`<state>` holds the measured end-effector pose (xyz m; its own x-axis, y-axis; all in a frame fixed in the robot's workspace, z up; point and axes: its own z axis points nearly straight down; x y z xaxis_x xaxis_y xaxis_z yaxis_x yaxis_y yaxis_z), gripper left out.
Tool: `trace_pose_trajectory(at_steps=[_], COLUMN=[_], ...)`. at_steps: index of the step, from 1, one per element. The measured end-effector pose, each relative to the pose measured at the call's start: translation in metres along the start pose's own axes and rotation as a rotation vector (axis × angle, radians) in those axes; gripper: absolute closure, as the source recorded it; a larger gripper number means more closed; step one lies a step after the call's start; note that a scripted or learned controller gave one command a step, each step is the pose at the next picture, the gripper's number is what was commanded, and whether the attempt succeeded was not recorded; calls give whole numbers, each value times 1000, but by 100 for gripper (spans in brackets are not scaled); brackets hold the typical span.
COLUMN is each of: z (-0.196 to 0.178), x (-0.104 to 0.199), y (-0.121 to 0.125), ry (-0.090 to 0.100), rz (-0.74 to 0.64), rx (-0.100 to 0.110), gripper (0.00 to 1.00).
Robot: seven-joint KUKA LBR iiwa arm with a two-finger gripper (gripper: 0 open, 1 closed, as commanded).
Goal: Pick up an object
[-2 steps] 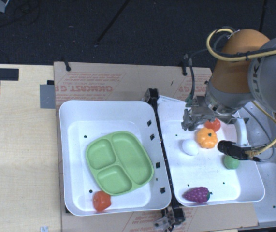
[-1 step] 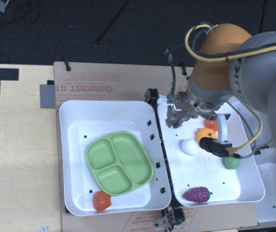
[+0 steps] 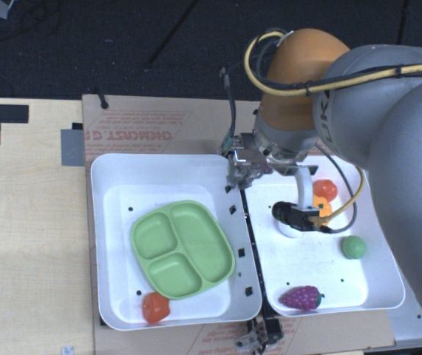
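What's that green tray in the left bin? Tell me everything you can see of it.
The green plate is a pale green, rounded-rectangle dish, plastic by its look, split into three sections: one long, two smaller. It lies flat, turned askew, on the floor of the left bin. A red object sits just off its lower corner, maybe touching.

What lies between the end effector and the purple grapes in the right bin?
Nothing visible. The end effector hangs at the right bin's far corner, by the left bin; the grapes lie near its front edge, bare floor between. The green ball sits off to the side.
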<state>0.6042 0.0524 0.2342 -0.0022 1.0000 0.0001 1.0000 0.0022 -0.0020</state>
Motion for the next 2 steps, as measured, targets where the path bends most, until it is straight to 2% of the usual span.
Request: trace_pose_trajectory(at_steps=[1,2], z=[8,8], x=[53,52], y=[18,17], ry=[0,-1], rz=[-1,-1], rx=[0,2], gripper=[100,0])
